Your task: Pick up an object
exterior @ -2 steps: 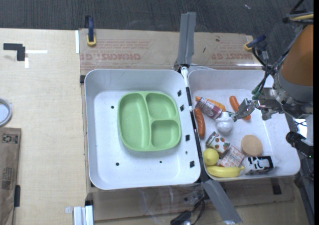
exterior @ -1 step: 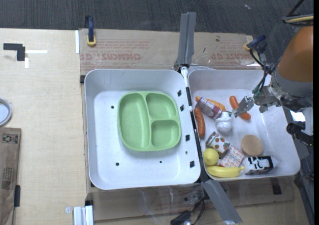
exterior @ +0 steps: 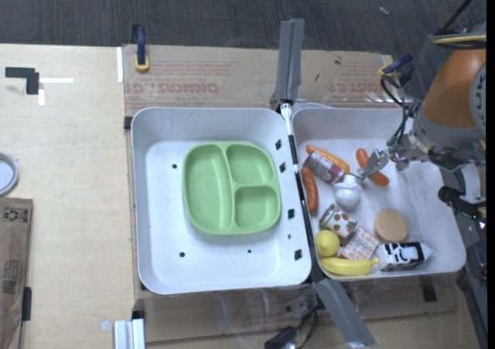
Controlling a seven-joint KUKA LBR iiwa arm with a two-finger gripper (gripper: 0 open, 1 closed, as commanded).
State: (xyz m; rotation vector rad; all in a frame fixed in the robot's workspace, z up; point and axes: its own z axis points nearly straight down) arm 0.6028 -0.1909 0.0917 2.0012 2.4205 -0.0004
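Carrot (exterior: 372,169), small and orange, lies in the right bin (exterior: 441,208) among other toy food, just under the gripper (exterior: 377,162), whose fingers stand slightly apart over it with nothing visibly clamped between them.

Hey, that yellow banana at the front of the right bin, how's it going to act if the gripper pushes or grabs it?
The banana looks curved and glossy, so it may pivot or slip rather than slide straight. It lies against the bin's front wall beside a yellow lemon, so a push would probably jam it or nudge the lemon. It looks like moulded toy food, likely light.
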